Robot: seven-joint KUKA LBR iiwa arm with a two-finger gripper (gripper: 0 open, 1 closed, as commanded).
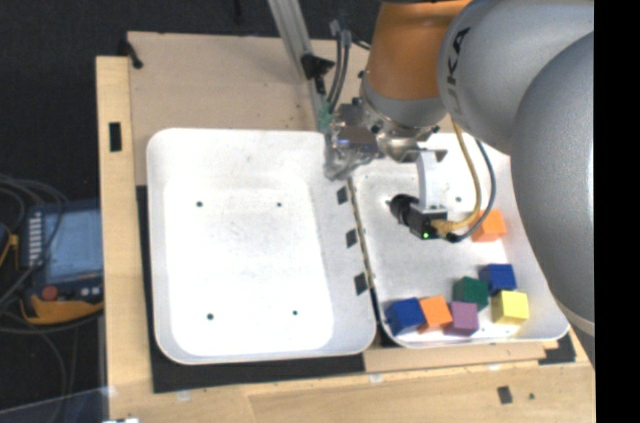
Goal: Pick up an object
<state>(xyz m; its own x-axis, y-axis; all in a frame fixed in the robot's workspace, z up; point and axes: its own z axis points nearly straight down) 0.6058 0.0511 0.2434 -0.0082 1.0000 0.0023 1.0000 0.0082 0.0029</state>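
Several small cubes lie in the right bin [392, 256]. Along its near edge sit a blue cube [405, 314], an orange cube [436, 311] and a purple cube [464, 316]. A green cube [471, 291], a second blue cube [497, 277] and a yellow cube [513, 306] lie just behind and to the right of them. Another orange cube [489, 227] rests farther back by the right wall. My gripper [343, 151] hangs over the far left corner of the right bin, next to the divide between the bins, well away from the cubes.
The left bin [245, 241] stands beside the right one on the wooden bench. A slanted metal rail [285, 6] rises behind the bins. The big grey arm covers the right bin's far right part.
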